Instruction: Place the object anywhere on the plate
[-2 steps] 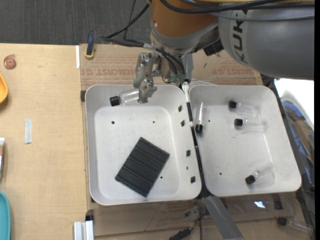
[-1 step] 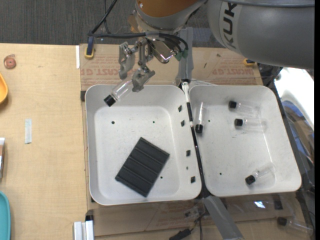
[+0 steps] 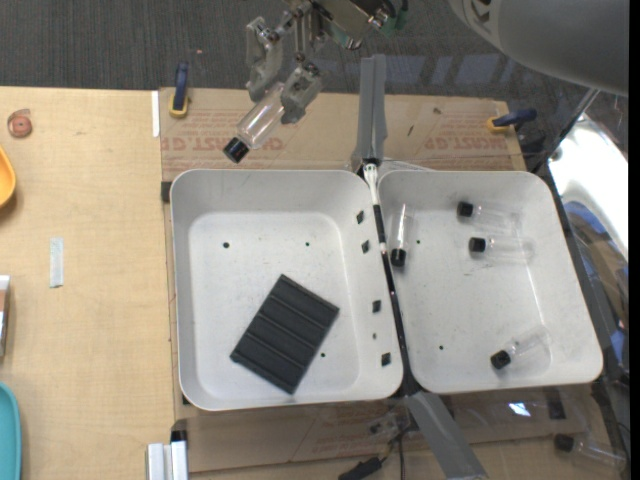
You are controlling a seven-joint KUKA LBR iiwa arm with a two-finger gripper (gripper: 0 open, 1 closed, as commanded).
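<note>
Clear black-capped vial (image 3: 256, 126) tilted in pincer (image 3: 278, 103) beyond left bin (image 3: 176, 268); black ribbed plate (image 3: 286, 332) flat inside that bin.

The bench (image 3: 90, 168) is lit brightly and evenly, seemingly from overhead, and only a faint, soft shadow is cast beside the black plate (image 3: 286, 332) in the left bin (image 3: 230, 218). A blown-out patch of glare (image 3: 592, 163) is seen beyond the right bin (image 3: 440, 298), where the clear vials (image 3: 520, 349) are nearly washed out, and the arm (image 3: 560, 8) at top right is rendered blurred.
</note>
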